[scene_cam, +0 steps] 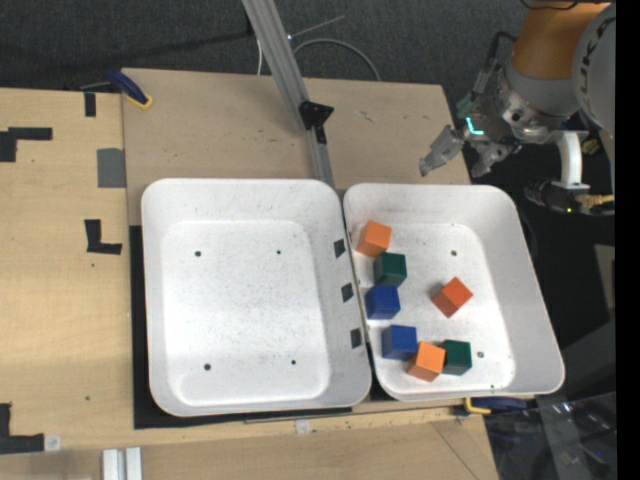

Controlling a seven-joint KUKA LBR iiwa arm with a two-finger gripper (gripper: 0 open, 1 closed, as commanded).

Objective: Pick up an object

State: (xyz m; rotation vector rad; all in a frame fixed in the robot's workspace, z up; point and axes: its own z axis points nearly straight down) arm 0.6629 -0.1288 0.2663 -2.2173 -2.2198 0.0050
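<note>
We counted seven blocks: three orange [375, 237], [452, 296], [428, 360], two green [391, 267], [457, 356] and two blue [383, 301], [399, 341]. All lay in the right bin [520, 258], below the hand [458, 158] and a little to its left. The hand hovered above that bin's far rim, its fingers spread apart with nothing between them. The nearest block to it was the top orange one. The left bin [160, 268] sat farther left of the hand. Both bins rested on a pale wooden desk [60, 268], dark cloth behind it.
</note>
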